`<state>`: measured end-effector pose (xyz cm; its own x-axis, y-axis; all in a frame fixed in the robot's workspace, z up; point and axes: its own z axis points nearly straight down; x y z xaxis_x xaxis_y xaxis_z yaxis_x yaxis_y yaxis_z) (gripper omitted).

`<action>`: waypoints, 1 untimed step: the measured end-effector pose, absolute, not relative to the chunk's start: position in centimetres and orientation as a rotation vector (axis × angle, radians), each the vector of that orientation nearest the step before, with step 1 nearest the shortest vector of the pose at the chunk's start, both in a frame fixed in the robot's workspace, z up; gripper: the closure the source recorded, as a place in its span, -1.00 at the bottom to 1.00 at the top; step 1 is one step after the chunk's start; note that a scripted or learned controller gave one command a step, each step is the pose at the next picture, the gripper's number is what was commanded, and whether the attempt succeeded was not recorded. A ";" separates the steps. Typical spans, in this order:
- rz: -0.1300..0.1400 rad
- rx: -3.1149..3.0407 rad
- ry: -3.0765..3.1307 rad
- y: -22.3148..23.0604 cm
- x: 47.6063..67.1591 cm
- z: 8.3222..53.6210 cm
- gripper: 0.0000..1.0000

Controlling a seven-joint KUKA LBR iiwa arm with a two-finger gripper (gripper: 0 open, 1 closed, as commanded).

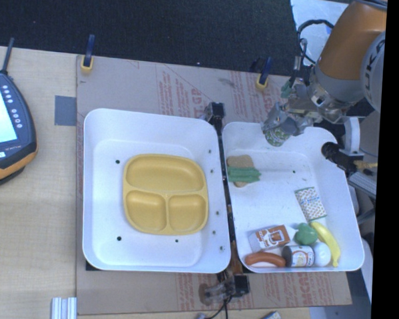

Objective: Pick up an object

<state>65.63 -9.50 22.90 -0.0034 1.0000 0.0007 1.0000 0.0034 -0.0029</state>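
Note:
My gripper (280, 128) hangs over the back left corner of the right bin (288, 193). A small round greenish-grey can (277, 135) sits between its fingers, lifted above the bin's rim. Loose items lie in the right bin. A green toy on a tan biscuit (242, 172) is at the left. A patterned packet (310, 203) is at the right. At the front are a yellow banana (330, 242), a green vegetable (306, 234), an orange-and-white carton (270, 236), a sausage (264, 260) and a small bottle (302, 257).
The left bin (105, 184) holds a yellow divided plate (166, 192). A black and orange handheld pendant (6, 129) lies at the bench's left edge. Clamps (88, 56) hold the cardboard sheet at the back. The grey arm with its orange band (349, 43) comes in from the upper right.

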 end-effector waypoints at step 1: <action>0.006 -2.213 -2.227 -4.2 61.1 23.4 1.00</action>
<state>61.07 -4.25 23.37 -0.0062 1.0000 -0.0009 1.0000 0.0062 -0.0044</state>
